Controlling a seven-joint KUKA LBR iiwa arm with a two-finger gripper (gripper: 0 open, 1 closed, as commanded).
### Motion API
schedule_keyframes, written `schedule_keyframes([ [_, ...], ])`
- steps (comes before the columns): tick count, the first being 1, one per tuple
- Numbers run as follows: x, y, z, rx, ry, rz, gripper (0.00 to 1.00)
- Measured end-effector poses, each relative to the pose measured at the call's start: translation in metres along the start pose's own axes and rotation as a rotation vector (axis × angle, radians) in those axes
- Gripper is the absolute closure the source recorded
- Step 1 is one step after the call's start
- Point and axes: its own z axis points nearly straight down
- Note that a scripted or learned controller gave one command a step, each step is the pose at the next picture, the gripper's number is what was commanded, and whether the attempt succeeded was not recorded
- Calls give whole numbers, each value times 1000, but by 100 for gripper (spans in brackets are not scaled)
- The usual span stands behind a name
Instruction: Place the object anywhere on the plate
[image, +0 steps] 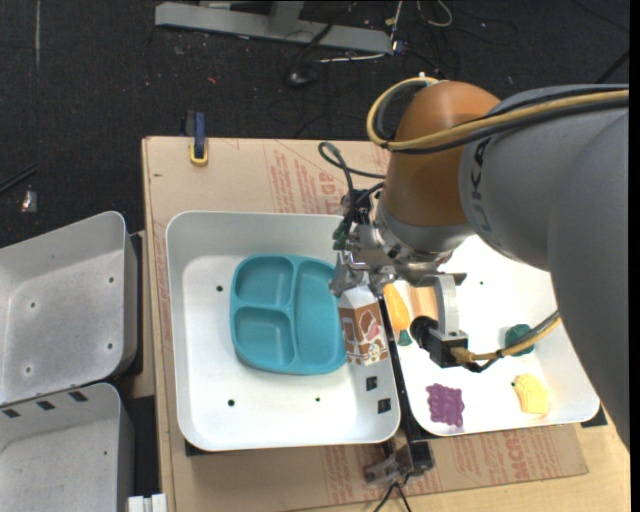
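Observation:
A teal divided plate (283, 314) lies in the left white bin (200, 300). My gripper (358, 291) hangs over the plate's right edge, under the orange wrist. Its fingers are shut on the top of a small brown and white carton (364, 336). The carton stands upright, its lower part over the gap between the plate's rim and the wall that divides the two bins. I cannot tell whether the carton's base touches the bin floor.
In the right bin (500, 275) lie an orange piece (398, 308), a purple bunch (446, 403), a yellow piece (531, 393) and a green piece (517, 337). A black cable plug (440, 345) hangs off the arm there. A blue clamp (199, 138) sits at the bench's far left corner.

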Motion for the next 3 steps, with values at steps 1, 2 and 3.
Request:
schedule_keyframes([
  [1,56,12,10,-2,0,0,100],
  [2,94,24,-12,-5,0,1,100],
  [3,92,23,-11,-2,-2,4,0],
])
